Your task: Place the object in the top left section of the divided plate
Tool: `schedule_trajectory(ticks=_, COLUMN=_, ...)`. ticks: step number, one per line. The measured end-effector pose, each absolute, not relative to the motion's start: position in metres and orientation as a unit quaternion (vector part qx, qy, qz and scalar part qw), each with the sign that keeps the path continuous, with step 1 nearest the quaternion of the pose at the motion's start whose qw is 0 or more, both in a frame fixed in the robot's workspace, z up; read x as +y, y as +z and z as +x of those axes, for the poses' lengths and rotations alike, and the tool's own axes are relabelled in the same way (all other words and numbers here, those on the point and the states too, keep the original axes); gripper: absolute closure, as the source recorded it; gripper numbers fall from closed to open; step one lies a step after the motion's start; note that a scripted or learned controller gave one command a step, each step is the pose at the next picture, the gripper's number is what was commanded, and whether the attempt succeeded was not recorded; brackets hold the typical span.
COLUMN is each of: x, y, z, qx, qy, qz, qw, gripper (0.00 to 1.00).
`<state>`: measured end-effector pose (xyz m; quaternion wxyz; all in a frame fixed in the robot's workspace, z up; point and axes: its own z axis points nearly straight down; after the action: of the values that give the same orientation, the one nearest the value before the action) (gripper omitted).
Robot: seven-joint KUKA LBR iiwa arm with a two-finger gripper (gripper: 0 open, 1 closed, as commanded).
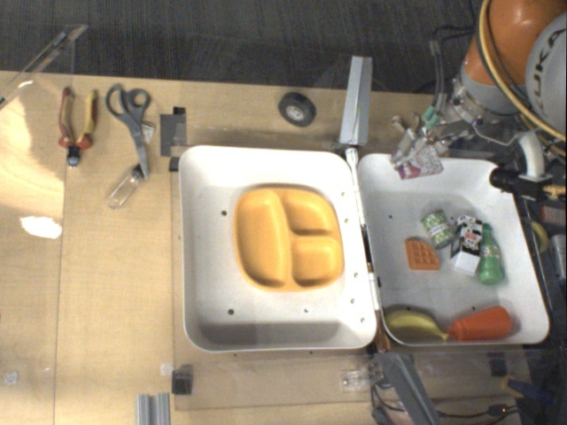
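Yellow plastic divided plate (289, 237), rounded-square, with 1 long compartment on its left and 2 smaller compartments on its right, lies at the centre of the left shallow white bin (213, 317). The right shallow white bin (390, 193) touches the left one along a shared edge and holds the loose objects. A crumpled pink-and-white wrapper (411, 161) sits at its top left corner. A small green-and-white packet (436, 224), a square orange waffle-patterned piece (423, 255), a black-and-white carton (470, 232), a small white block (464, 263) and a green bottle (490, 265) are clustered mid-bin. A yellow banana (414, 323) and an orange carrot (481, 323) lie end to end along the bottom wall.

The two-finger gripper (429, 136) is just above the wrapper, at the top left corner of the right bin. Its degree of opening, and whether it has hold of the wrapper, cannot be told at this angle. The grey arm with its orange band (518, 16) enters from the upper right.

On the wooden bench (89, 308), left of the bins, lie 1 pair of grey-handled scissors (133, 120) and 1 pair of red-handled pliers (75, 127). A black tape roll (297, 109) and an upright grey metal bar (357, 100) stand behind the bins.
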<state>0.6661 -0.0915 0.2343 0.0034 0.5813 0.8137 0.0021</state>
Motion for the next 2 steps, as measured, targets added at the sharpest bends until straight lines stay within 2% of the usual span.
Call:
schedule_trajectory(ticks=1, x=-0.013, y=0.198, z=0.670, qx=0.910, qy=0.0019, qz=0.415, qw=0.003, gripper=1.00)
schedule_trajectory(ticks=2, x=0.055, y=0.186, z=0.634, qx=0.907, qy=0.0021, qz=0.421, qw=0.003, gripper=1.00)
